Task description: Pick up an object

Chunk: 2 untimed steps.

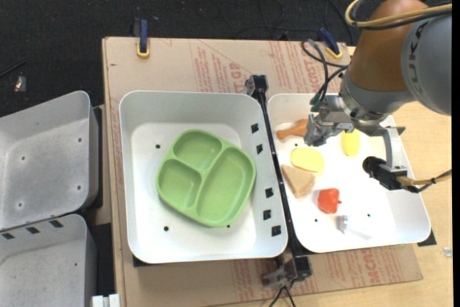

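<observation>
Plainly, "KUKA" letters mark the grey arm (424,61) over the right bin (402,226).

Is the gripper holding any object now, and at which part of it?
It cannot be told. The gripper is low in the right bin, near the orange piece and yellow piece.

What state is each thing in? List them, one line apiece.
Green divided plate: lying flat in the left bin, compartments bare.
Yellow piece: loose on the right bin floor.
Tan wedge: lying just below the yellow piece.
Red piece: resting free, apart from the wedge.
Orange piece: lying by the right bin's left wall.
Gripper: low over the right bin, next to the orange piece; grasp unclear.
</observation>
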### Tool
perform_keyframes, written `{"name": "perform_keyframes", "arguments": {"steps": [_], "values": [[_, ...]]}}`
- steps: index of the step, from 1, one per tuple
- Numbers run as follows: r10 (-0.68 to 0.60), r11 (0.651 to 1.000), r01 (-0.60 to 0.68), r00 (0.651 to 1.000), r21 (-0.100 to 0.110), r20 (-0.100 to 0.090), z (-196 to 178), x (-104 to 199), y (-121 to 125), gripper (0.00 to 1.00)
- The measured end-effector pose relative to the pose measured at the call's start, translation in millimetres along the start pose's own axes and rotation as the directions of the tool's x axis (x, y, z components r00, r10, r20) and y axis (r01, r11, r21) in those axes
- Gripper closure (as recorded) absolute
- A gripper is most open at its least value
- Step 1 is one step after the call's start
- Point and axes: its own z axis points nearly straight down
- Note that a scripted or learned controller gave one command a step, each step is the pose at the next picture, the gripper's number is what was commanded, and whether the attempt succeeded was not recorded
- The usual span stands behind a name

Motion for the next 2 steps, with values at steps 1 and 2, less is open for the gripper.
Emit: {"name": "perform_keyframes", "arguments": {"steps": [1,2], "values": [[0.0,1.0,0.0,1.0,-0.003,0.001,-9.9,55.8,5.6,1.0],[0.0,1.0,0.0,1.0,-0.004,0.001,-21.0,109.0,5.3,1.0]]}}
